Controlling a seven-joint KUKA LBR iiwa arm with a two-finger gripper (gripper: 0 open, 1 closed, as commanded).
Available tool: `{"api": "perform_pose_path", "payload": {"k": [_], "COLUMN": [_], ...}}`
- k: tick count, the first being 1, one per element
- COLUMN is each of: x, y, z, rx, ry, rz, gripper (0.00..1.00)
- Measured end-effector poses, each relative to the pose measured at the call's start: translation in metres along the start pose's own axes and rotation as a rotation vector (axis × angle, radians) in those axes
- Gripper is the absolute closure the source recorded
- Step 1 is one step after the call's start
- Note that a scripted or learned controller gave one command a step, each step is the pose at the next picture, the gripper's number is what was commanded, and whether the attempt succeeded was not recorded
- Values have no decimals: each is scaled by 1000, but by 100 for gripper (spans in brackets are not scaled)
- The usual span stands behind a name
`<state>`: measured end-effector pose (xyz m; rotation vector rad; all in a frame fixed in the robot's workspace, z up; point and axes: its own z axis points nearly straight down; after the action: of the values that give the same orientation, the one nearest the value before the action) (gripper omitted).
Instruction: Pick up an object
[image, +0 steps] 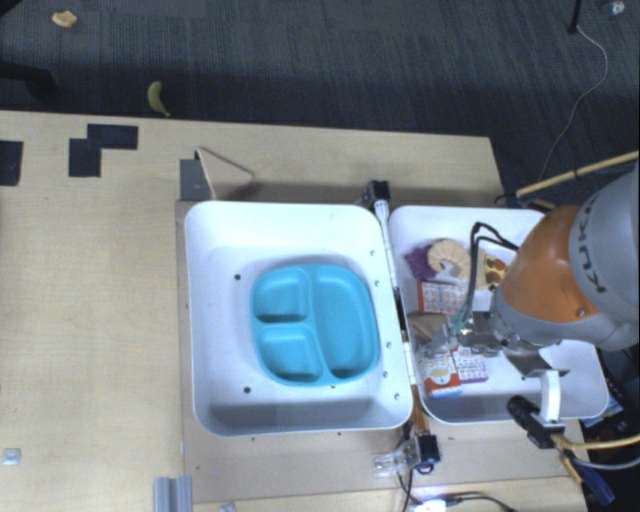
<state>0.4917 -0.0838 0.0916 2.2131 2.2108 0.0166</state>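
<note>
The right white bin (600, 392) holds several small items. A purple and tan object (440, 260) lies at its far left. Below it are a red and white packet (439, 297), a brownish item (427, 326) and a red, white and blue packet (452, 371) near the front. My gripper (463, 330) reaches down into this bin among the packets, under the grey wrist and orange band (545, 275). The arm's body hides the middle and right of the bin.
The left white bin (215, 300) holds a blue divided tray (315, 320). A black and white bar (381, 205) lies along the rim between the bins. The wooden bench (90, 330) stretches to the left, and cables sit at the front edge (420, 455).
</note>
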Motion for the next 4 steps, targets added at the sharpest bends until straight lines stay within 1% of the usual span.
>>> {"api": "perform_pose_path", "payload": {"k": [1, 2, 3, 4], "x": [0, 0, 0, -4], "y": [0, 5, 4, 4], "z": [0, -13, -13, -1], "rx": [0, -12, -12, -12], "ry": [1, 0, 0, -3], "rz": [-1, -4, -3, -2], "gripper": [0, 100, 0, 0]}}
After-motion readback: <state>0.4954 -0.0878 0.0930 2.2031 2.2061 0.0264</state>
